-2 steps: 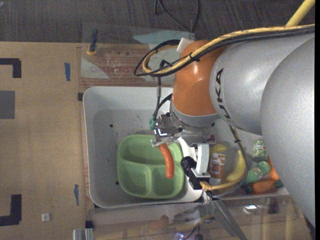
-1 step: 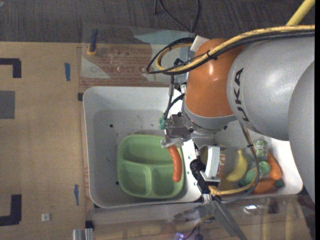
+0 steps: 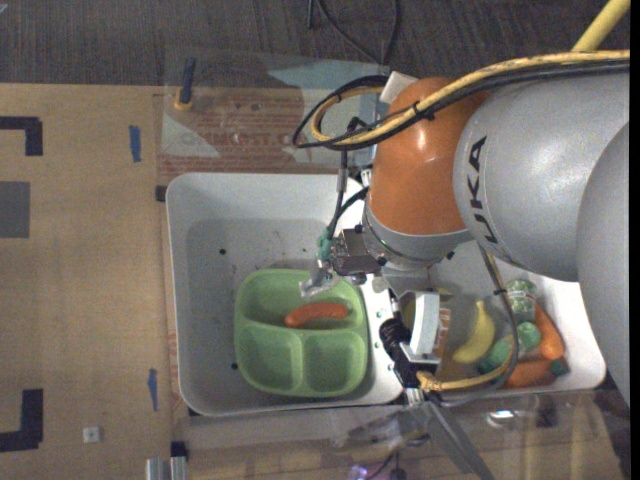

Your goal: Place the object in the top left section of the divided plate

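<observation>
Arm (image 3: 520,158) reaches in from the right, big grey link and orange band (image 3: 425,158) hanging over the seam between the two white bins. Wrist points down and left, claw (image 3: 318,280) low over the far right edge of the green divided plate (image 3: 300,333). Claw state: cannot tell (the tip is small and blurred against the plate rim). Orange sausage-shaped object (image 3: 318,314) lies in the plate's long far section, just below the claw tip, resting on the plate. Plate sits in the left bin (image 3: 200,268). Right bin (image 3: 580,363) holds a banana (image 3: 476,334), a carrot (image 3: 545,336) and other small items, partly hidden by the arm. Cables (image 3: 340,118) loop off the wrist.
</observation>
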